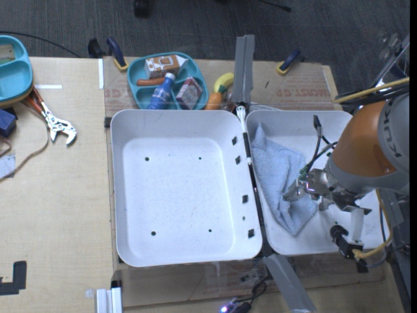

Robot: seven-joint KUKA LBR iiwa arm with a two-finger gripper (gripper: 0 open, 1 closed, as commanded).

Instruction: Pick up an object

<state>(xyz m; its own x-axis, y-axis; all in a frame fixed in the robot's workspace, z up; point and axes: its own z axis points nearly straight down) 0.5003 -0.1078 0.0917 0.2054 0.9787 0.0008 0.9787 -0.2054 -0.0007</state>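
Orange-banded, the grey arm point(368, 145) reached over the right bin point(287, 240). Left of it sat the left bin point(176, 188). A crumpled light-blue cloth point(277, 171) lay in the right bin, the gripper point(300, 191) touching it; its jaw state could not be told.

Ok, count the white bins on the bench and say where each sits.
2. The left bin sits mid-bench; the right bin adjoins it, holding a blue-grey cloth.
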